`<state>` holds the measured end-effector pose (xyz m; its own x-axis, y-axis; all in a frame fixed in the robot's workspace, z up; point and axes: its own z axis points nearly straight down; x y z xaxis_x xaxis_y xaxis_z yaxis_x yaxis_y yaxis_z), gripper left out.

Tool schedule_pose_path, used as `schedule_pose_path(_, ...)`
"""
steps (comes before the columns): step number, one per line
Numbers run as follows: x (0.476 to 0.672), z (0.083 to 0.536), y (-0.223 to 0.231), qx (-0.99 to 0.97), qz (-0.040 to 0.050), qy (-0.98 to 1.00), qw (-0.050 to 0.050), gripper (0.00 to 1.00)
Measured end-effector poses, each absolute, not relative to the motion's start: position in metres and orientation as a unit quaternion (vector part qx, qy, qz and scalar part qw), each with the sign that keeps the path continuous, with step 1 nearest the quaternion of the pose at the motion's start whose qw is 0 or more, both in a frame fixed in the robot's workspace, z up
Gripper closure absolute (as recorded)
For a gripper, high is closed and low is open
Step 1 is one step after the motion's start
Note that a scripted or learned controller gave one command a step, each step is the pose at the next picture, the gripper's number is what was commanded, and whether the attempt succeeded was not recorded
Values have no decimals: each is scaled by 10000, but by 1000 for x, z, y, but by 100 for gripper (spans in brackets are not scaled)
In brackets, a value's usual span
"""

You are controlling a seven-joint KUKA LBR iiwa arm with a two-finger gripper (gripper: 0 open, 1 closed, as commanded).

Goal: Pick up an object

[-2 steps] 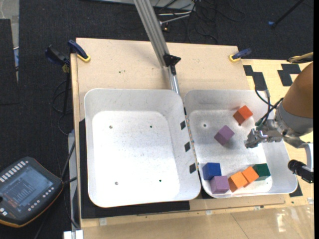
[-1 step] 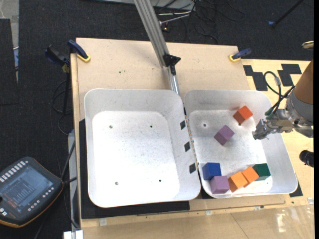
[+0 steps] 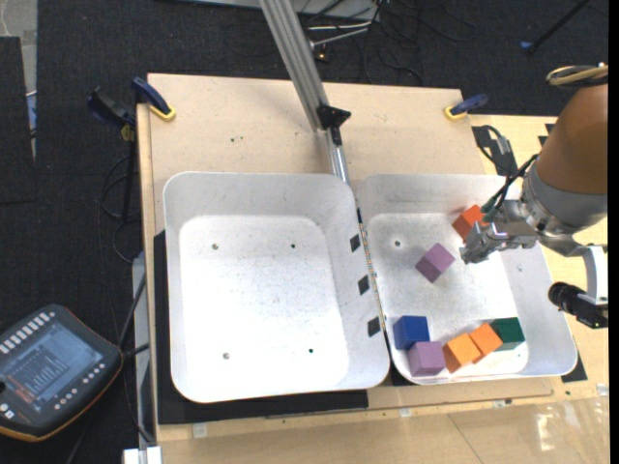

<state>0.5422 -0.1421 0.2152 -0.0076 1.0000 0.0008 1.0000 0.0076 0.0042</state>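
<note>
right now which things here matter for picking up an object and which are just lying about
Job in hand:
- gripper, over the right bin
- orange block beside the gripper
- purple block lying alone
- blue block, second purple block, second orange block and green block near the front wall

Lying about:
- left bin
- teach pendant
- corner clamps

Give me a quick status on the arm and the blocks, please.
Gripper low in right bin, beside orange block. Purple block loose just left. Four more blocks along near rim: blue, purple, orange, green.

Single fixed camera, high above bench (image 3: 251, 124), slanting down, both bins framed.
</note>
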Motion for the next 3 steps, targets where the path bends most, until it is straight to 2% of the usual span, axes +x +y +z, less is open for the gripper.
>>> schedule_pose_path(2,542,213,-14,7037,9,7105,-14,100)
schedule_pose_path(3,542,228,36,7040,15,7102,2,100)
